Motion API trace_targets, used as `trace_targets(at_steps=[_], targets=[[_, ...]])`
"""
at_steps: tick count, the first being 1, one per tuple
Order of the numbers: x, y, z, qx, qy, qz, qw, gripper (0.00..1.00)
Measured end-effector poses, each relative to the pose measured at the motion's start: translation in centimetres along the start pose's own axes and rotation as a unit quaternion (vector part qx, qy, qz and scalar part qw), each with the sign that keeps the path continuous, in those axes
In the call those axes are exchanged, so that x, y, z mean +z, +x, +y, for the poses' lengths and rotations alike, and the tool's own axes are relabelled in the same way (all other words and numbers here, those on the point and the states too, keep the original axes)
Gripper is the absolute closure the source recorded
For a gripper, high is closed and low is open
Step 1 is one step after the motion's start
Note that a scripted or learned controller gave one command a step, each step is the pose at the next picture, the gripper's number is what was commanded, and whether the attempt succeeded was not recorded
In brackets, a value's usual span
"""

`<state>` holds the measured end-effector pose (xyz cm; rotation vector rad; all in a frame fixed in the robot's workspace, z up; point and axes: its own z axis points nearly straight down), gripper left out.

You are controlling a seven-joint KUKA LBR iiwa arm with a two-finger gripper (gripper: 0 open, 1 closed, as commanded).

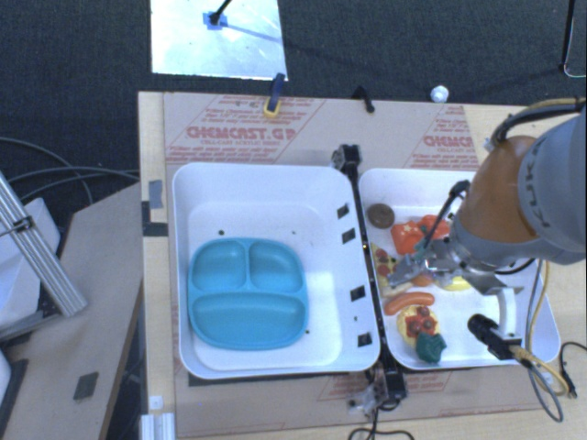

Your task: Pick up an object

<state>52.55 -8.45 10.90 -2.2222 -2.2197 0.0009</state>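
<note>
Dark carpet (73,53) spreads far behind the jaws, and a shiny metal sheet (217,26) lies on it, catching the light. The bench (156,108) runs underneath, topped with printed cardboard (240,134). Well off past the bins, black cables (55,168) trail beside an aluminium frame (37,255).

The grey arm with its orange band (514,195) enters from three o'clock and slants down toward nine o'clock, ending in the small metal claw (404,271).
</note>
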Motion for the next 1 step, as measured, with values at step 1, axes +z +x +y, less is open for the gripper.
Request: trace_targets(at_steps=[1], targets=[[-7.67, 5.69, 0.83, -0.003, -0.002, 0.000, 1.0000, 0.00]])
